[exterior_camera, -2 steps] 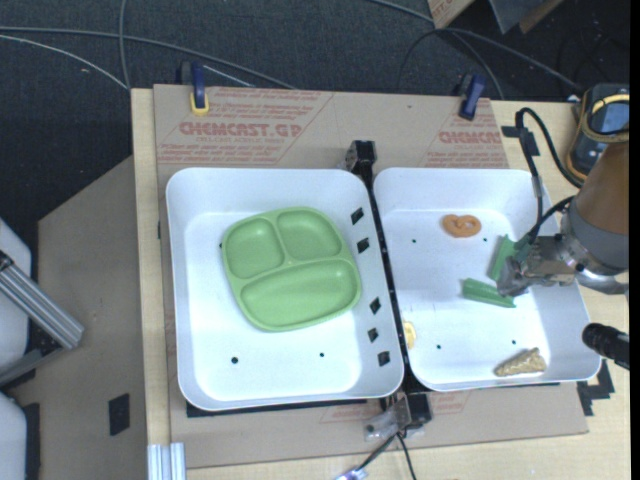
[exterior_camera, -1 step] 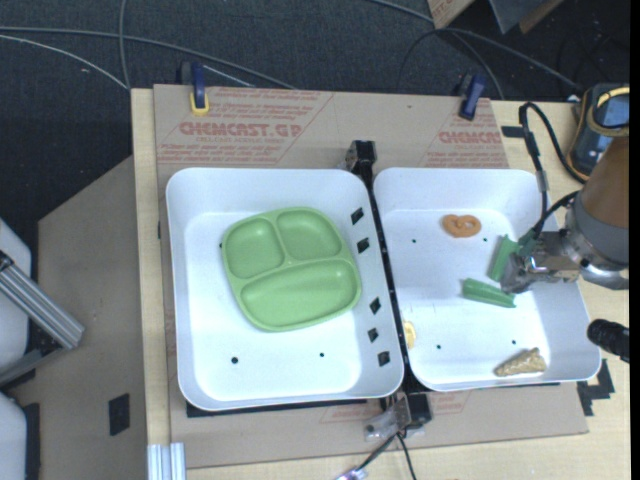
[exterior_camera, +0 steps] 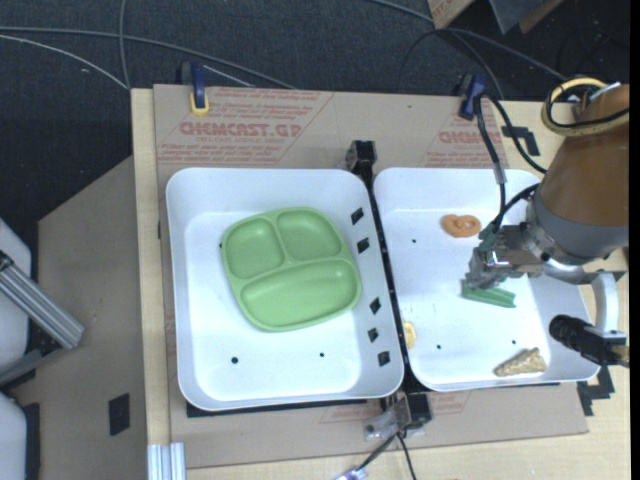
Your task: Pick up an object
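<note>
Bins (exterior_camera: pixel 190 268), two of them, are sitting on the table: one green plate (exterior_camera: pixel 290 268) left; one orange ring (exterior_camera: pixel 461 226), one tan piece (exterior_camera: pixel 521 364) and one green stick (exterior_camera: pixel 489 293) right, the gripper (exterior_camera: pixel 495 266) hovering just above that stick, its jaws' state unclear.

Red "CHEMCAST GP" lettering, repeated across the brown board (exterior_camera: pixel 250 118) under the bins.

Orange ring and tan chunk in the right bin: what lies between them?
In the camera view, between the orange ring and the tan chunk lie the hand and a green piece just beneath it; the rest is bare white floor of the right bin.
</note>
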Robot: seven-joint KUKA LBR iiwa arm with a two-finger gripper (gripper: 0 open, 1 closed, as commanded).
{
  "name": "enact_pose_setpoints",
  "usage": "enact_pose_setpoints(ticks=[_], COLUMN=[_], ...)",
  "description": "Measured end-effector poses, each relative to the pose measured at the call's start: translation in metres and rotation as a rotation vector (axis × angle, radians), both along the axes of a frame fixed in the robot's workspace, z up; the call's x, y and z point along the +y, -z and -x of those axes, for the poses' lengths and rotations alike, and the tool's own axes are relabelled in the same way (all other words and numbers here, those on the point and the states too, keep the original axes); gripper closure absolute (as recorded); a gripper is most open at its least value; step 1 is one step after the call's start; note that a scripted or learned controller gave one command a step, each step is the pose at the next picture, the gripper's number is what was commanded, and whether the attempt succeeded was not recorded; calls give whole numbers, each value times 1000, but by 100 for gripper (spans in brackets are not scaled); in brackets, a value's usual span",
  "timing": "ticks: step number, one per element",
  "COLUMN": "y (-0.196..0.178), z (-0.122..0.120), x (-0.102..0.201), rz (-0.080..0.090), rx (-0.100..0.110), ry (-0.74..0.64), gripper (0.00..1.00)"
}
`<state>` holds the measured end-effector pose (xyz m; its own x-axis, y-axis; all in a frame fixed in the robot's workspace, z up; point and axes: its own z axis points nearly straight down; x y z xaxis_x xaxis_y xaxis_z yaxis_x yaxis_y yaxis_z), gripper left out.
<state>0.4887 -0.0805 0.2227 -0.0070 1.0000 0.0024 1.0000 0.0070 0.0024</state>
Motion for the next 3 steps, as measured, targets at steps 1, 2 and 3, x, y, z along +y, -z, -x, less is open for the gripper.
enact_pose_setpoints(ticks=[1,2,3], y=[-11,-3,-2], z=[3,-6,-2], x=[53,106,171], rz=[1,0,0], rx=[0,2,3], ry=[1,0,0], gripper=[100,100,100])
